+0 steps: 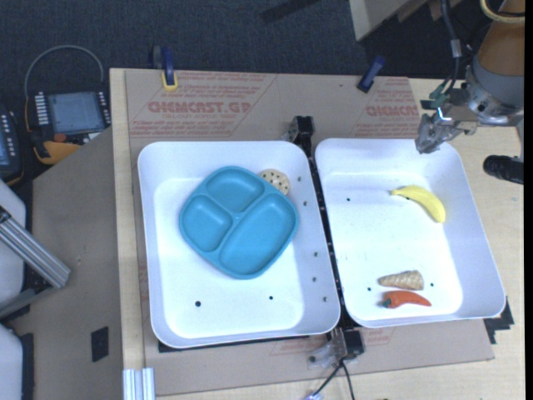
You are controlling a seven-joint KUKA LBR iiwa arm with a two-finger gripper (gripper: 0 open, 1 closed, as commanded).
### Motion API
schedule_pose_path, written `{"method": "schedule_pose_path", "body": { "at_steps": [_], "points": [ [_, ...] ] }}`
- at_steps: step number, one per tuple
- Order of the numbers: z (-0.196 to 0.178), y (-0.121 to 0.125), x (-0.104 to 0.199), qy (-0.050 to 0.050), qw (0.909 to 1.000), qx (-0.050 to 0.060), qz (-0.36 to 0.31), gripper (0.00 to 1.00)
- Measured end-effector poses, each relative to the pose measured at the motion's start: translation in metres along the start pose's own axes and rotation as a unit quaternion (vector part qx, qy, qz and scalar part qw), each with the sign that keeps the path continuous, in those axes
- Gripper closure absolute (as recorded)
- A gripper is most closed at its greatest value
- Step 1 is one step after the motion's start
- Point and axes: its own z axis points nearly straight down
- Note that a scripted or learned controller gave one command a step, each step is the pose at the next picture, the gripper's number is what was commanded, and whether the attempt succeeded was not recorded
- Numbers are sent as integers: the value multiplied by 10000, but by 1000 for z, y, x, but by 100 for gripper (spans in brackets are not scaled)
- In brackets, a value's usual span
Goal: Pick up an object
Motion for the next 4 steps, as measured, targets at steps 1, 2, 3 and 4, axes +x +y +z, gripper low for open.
{"method": "schedule_pose_path", "body": {
  "at_steps": [1, 2, 3, 4],
  "points": [
    [-9, -4, 51, 0, 10000, 4, 1, 100],
    [3, -9, 106, 2, 10000, 12, -2, 100],
    [-2, -18, 150, 0, 10000, 12, 2, 100],
    [12, -30, 205, 1, 10000, 20, 0, 100]
  ]
}}
